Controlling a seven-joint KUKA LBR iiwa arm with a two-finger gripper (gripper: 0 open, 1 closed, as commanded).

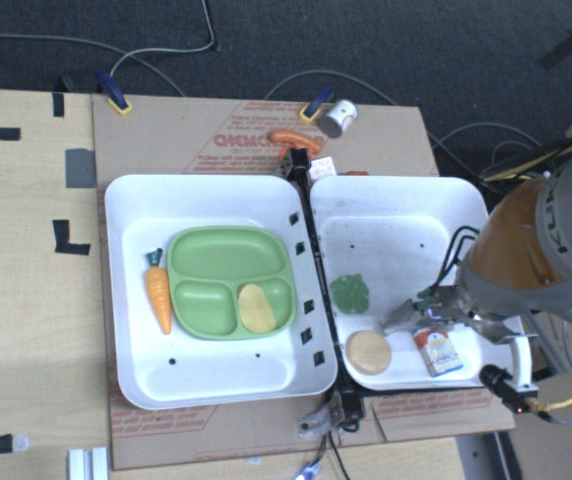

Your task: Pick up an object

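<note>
Partly, gripper fingers blur beside the packet.

The end effector hangs low in the right bin, its grey tip pointing left. Just left of it lies a green leafy piece. Below and left sits a round tan disc, and just beneath the wrist lies a small red and white packet. Well to the left, across the divider, the left bin holds a green tray with a pale yellow piece in its lower right compartment. A carrot lies just beyond the tray's far edge. Both bins rest on a cardboard-covered surface.
</note>
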